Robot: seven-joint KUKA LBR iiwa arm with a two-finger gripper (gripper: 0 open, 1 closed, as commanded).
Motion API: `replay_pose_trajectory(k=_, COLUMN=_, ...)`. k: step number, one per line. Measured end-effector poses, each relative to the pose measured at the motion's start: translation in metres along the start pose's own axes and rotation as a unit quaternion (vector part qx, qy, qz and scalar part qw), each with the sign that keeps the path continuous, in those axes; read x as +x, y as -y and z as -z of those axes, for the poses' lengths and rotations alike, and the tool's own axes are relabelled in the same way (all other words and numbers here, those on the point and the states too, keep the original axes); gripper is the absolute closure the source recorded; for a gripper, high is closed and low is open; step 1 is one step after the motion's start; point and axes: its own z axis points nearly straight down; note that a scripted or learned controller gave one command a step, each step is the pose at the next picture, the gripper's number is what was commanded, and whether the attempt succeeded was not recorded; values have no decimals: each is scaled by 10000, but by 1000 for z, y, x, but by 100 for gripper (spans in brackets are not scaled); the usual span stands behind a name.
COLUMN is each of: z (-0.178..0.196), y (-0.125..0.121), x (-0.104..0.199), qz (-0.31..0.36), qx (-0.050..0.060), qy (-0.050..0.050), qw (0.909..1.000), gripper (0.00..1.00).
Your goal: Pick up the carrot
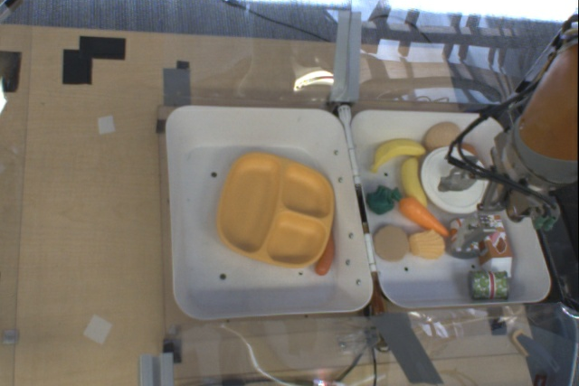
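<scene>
Lying left of end effector [469,236] (close): carrot [422,215]

Arm [552,117], cut off by the right edge; only the orange band and wrist show. End effector [470,235], its fingers too blurred and cluttered to tell how they stand. Carrot [423,214], its right tip hidden at the end effector. White plate [443,167], right part covered by the wrist and cables. Round tan thing [441,135] (kind unclear), partly behind the plate. Orange-red piece [324,259], mostly tucked under the yellow tray [274,208]. Small carton [496,250], print unreadable.
</scene>
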Motion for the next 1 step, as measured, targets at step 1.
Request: replay_pose_trajectory(k=1, z=-130, y=-15, x=-46, qz=-835, qx=-8, qy=-11, qw=9965, gripper=0)
